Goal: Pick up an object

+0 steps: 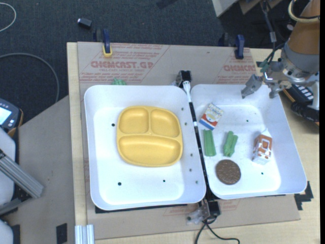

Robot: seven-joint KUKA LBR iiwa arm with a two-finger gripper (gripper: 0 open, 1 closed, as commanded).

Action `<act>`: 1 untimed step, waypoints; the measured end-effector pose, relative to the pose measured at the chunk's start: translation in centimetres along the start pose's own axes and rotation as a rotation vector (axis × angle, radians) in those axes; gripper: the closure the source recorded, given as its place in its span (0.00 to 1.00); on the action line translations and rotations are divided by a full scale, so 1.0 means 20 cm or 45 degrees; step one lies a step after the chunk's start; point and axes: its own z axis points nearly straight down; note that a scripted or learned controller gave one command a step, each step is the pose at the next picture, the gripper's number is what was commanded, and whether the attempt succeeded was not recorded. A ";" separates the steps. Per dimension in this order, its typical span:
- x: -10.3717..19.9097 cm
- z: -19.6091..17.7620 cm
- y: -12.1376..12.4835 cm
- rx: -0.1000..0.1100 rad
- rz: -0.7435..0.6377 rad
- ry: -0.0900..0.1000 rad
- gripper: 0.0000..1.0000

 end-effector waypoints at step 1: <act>0.28 -0.75 -0.21 -0.015 -0.007 -0.002 0.00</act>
